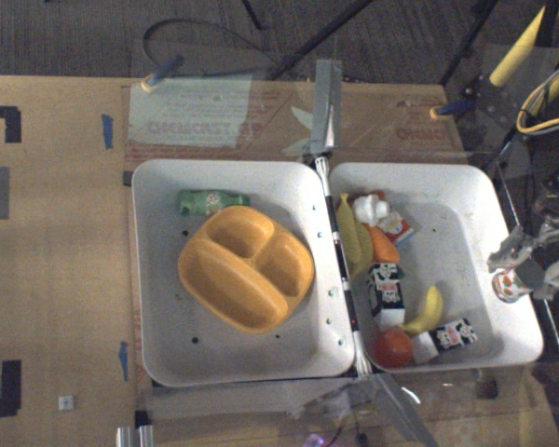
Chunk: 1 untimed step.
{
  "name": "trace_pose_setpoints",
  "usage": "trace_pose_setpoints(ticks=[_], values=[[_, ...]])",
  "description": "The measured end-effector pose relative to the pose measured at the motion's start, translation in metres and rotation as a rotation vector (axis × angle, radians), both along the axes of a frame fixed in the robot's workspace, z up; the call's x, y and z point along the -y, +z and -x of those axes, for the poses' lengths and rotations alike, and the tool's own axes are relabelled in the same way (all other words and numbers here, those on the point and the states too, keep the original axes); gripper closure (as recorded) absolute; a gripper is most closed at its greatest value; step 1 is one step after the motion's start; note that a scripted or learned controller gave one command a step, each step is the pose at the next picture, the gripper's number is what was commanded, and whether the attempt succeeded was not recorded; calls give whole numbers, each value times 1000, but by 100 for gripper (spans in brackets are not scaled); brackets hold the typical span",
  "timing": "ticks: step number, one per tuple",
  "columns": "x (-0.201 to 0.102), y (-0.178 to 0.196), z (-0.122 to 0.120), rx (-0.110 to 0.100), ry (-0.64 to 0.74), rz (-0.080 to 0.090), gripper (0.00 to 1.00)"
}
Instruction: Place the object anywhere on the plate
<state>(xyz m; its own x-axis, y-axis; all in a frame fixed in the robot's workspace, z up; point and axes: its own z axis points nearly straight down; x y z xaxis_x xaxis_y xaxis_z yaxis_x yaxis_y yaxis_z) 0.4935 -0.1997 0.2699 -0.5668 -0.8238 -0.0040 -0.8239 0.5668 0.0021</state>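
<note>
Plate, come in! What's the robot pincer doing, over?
Pincer at right bin's right rim. Orange plate bare, left bin. Green packet beside plate.

Two white bins are sitting side by side: the left bin (154,277) and the right bin (480,250). One orange plate (246,266) and one green packet (211,200) are lying in the left. Two bananas (351,234) (426,311), two cow-print cartons (386,293) (454,335), one tomato (392,347) and one carrot (384,246) are lying in the right.
</note>
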Motion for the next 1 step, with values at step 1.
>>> trace_pose_setpoints(ticks=[1], values=[[0, 0, 0, 0, 0, 0, 0]])
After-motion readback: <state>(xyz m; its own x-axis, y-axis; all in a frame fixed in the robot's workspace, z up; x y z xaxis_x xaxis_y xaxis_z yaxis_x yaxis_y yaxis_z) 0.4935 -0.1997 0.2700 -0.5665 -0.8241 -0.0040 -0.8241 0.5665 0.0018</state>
